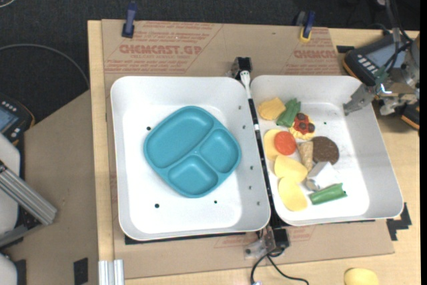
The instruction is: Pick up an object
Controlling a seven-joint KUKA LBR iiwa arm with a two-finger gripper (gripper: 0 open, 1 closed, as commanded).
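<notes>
Parked at the right bin's point(393, 200) far right corner, above the rim: grey two-finger gripper point(353, 103), holding nothing; how far apart the fingers stand, impossible to tell. Heaped along that bin's left side: small plastic toy foods point(300, 157), yellow, red, green and brown. Resting in the left bin point(127, 210): teal three-compartment plastic plate point(192, 151).

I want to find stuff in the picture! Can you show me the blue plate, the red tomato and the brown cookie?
blue plate point(192, 151): camera view, on the ridge where its three compartments meet.
red tomato point(285, 142): camera view, middle of its round top.
brown cookie point(325, 149): camera view, middle of its dark face.
</notes>
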